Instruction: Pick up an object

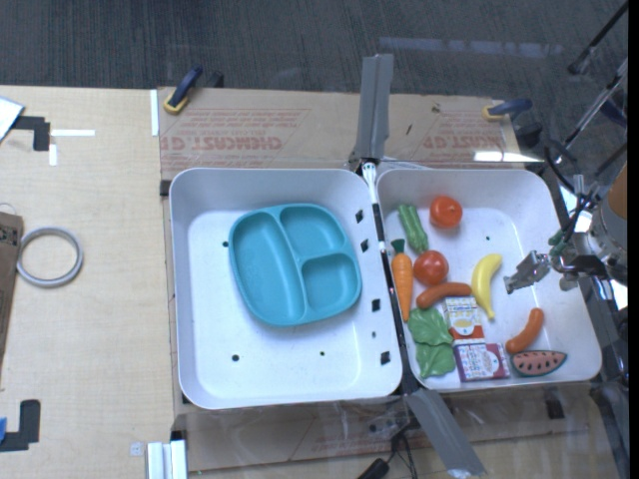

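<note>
Right bin (534, 190) — two tomatoes (445, 212), two sausages (443, 294), one banana (486, 282), one carrot (402, 281). Left bin (200, 367) — one blue tray (296, 263). Gripper (523, 276) beside banana, fingers apart, holding nothing.

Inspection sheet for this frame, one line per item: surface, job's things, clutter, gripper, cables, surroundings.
Surface: wooden bench with cardboard under two white bins, left bin and right bin.
Job's things: in the right bin, two tomatoes, banana, carrot, sausage, watermelon slice, small packets.
Clutter: teal divided plate in the left bin; tape roll on the bench.
Gripper: gripper over the right bin's right side, holding nothing.
Cables: nothing seen.
Surroundings: dark carpet beyond the bench.
</note>
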Tool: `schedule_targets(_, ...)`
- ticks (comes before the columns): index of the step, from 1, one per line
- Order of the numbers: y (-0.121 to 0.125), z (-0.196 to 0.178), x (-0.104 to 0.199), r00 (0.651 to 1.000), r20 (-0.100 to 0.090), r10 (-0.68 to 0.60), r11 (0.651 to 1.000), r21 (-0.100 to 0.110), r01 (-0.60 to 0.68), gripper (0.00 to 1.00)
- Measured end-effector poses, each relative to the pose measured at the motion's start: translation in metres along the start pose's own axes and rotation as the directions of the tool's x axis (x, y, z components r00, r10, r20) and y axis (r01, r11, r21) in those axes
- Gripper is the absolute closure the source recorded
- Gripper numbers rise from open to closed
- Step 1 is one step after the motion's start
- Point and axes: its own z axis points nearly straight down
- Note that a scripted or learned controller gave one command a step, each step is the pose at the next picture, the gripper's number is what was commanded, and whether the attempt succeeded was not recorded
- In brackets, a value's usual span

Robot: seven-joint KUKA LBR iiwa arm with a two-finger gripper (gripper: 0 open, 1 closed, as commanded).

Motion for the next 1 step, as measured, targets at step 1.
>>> schedule_targets(1,0.0630,0.0950,0.0196,0.952,0.009,-0.306,0.952,-0.016,0.306,0.00)
